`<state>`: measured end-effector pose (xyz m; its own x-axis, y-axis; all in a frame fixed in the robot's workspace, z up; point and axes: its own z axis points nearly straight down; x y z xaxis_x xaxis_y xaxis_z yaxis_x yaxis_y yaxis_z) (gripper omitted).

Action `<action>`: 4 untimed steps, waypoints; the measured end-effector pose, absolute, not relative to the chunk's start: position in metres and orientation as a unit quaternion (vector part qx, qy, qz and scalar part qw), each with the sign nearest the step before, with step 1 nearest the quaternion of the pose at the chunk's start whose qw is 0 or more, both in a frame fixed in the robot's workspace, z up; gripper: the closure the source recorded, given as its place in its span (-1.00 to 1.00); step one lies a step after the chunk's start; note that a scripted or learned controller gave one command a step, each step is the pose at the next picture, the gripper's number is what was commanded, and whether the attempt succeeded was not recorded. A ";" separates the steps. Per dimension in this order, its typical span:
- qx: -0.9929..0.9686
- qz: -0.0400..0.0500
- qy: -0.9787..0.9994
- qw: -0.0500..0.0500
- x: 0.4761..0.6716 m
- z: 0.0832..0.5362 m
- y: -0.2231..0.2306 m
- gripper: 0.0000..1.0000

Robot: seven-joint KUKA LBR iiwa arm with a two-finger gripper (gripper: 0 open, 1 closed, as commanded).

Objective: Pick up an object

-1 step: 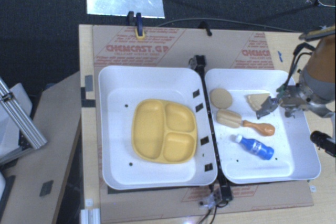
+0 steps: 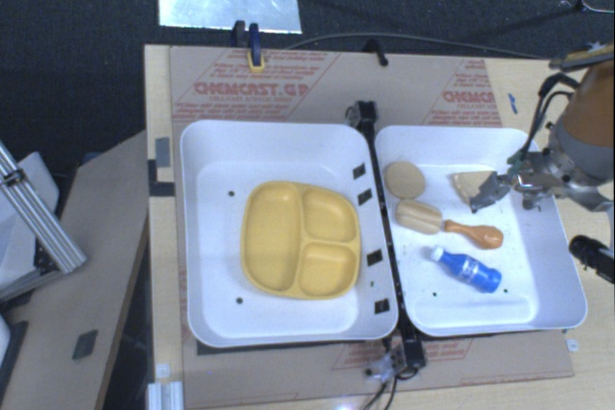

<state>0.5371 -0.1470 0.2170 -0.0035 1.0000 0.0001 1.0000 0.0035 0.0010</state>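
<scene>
Beside the right white bin's [image 2: 548, 302] far-right wall, the claw [image 2: 490, 191] hangs over a pale tan block [image 2: 468, 181], apparently touching it; claw state unclear. Bare floor lies nearer the front rim.

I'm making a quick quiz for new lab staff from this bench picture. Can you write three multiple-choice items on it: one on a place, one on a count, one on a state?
1. Where does the yellow divided plate lie?
A. in the left bin
B. in the right bin
C. on the bare bench

2. How many compartments does the plate have?
A. two
B. three
C. five

3. How does the blue bottle rest?
A. upright
B. on its side
C. held between the gripper fingers

Answers:
1 A, the plate fills the middle of the left bin.
2 B, one long section and two smaller ones show.
3 B, it lies flat on the right bin's floor, apart from the gripper.
</scene>
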 end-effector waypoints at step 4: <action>0.706 0.001 0.708 0.001 0.541 0.095 -0.148 1.00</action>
